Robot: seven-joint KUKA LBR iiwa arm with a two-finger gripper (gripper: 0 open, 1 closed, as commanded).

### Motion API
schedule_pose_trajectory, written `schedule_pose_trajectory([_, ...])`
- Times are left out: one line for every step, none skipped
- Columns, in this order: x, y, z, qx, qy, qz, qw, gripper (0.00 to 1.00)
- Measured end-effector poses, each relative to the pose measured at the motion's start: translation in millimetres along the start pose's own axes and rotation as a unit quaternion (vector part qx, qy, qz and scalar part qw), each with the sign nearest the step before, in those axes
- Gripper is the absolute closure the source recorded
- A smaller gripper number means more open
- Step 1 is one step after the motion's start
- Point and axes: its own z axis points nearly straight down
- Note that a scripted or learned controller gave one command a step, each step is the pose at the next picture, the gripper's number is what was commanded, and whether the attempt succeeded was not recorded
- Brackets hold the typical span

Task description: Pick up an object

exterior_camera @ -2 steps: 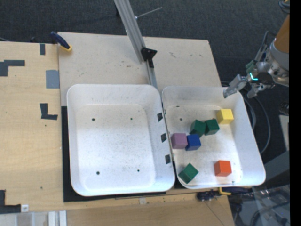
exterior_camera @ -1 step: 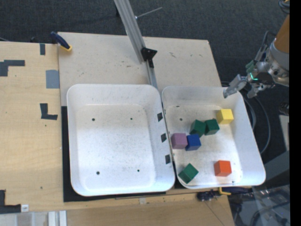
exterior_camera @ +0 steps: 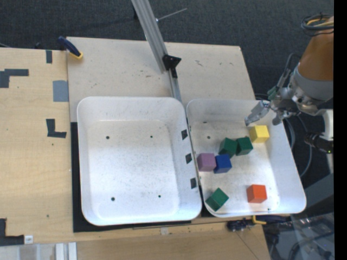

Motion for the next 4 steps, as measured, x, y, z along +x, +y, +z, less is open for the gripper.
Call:
schedule_pose_trajectory([-6.8,-4.5,48.1,0.000,0.000,0.001,1.0000,0.00])
schedule_pose_trajectory([-14.0,3.0,100.2,-0.003,-0.002,0.000,1.0000,0.00])
schedule_pose_trajectory([-13.2,3.8,86.9,-0.004,-0.001,0.000,1.0000,1.00])
schedule_pose_trajectory([-12.6,4.2,23.1,-0.006,-0.001,0.000,1.0000,1.00])
